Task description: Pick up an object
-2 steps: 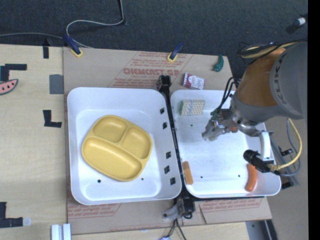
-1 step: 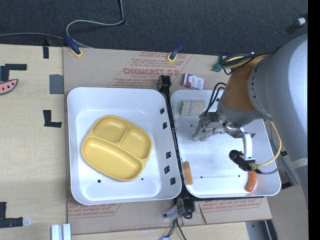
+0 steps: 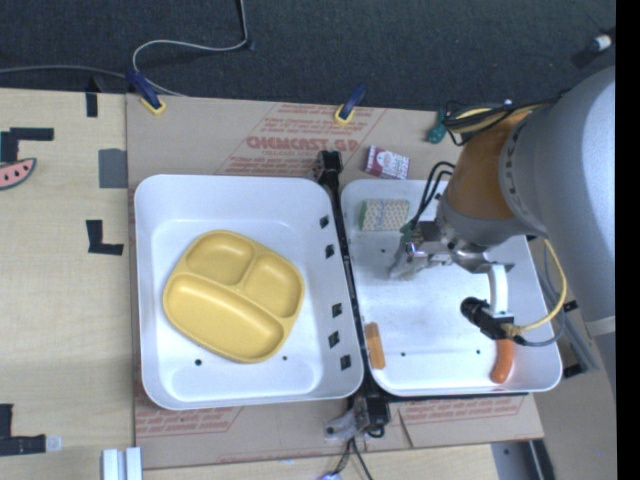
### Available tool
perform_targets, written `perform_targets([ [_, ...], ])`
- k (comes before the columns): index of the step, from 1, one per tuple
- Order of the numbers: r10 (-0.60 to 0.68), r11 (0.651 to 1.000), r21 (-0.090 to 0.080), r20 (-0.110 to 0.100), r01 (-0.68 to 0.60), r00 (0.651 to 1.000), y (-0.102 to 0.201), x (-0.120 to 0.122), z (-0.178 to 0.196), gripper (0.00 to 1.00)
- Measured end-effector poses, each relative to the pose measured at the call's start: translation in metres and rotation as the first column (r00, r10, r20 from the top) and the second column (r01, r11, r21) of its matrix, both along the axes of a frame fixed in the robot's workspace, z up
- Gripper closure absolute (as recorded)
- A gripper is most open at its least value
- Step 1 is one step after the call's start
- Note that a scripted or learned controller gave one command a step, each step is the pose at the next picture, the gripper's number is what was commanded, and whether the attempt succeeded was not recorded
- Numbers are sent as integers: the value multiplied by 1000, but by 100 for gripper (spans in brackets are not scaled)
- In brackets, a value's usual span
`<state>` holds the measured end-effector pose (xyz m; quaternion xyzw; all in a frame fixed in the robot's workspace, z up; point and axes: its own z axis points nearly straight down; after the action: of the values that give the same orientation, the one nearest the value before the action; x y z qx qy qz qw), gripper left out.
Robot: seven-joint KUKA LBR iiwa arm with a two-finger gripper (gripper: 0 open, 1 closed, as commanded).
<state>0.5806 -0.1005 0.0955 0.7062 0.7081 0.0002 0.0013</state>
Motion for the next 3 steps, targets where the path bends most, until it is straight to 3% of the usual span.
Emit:
perform_targets([
  [2,2,1000,1,-3,-2,1000,1,-1,18,100],
  [3,-1,1000,1,0,1,1000,-14,59,-10,100],
])
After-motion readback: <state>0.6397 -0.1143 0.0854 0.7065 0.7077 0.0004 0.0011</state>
